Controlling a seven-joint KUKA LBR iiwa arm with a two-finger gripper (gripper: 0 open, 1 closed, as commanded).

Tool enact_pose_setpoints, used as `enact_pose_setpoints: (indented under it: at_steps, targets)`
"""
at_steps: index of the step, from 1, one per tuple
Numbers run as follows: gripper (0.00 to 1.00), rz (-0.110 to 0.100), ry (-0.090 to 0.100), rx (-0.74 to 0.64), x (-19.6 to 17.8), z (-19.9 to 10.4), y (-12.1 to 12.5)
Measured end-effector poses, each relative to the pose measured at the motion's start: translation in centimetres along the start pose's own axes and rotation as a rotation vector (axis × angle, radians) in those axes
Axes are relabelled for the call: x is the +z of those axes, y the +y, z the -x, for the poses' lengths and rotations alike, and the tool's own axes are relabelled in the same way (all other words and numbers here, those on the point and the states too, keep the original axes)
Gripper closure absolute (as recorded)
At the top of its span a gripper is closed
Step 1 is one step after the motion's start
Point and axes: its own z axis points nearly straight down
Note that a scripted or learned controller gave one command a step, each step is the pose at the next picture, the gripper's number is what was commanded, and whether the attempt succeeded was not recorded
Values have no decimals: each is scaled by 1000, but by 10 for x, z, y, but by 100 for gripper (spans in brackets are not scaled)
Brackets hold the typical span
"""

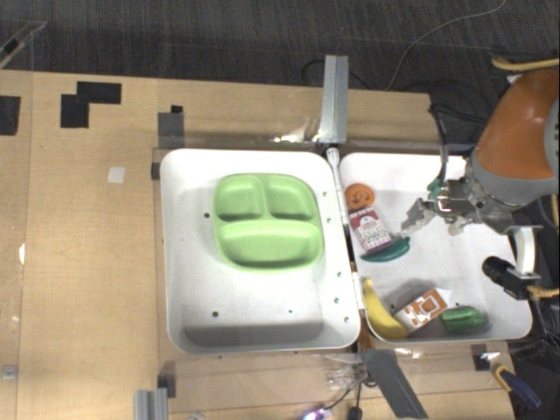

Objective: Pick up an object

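No text, brand or number can be read here. The small packet (369,229) in the right bin (455,175) has a red and white printed label, but its letters are too small to read. The orange and white box (423,308) near the banana (381,312) also carries print, and it is blurred.

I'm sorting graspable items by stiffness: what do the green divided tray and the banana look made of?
Green divided tray: probably moulded plastic, matte, with smooth rounded compartments and uniform colour. Banana: smooth, even yellow with slight sheen; real or plastic toy, the view leaves that open.
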Motion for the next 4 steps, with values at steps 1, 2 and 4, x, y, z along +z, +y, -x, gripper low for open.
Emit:
enact_pose_setpoints:
  at_steps: [1, 2, 4]
  targets:
    - [0, 2, 0, 63, 3, -24, 35]
    - [0, 23, -4, -104, 93, -12, 39]
    - [0, 21, -2, -101, 99, -13, 131]
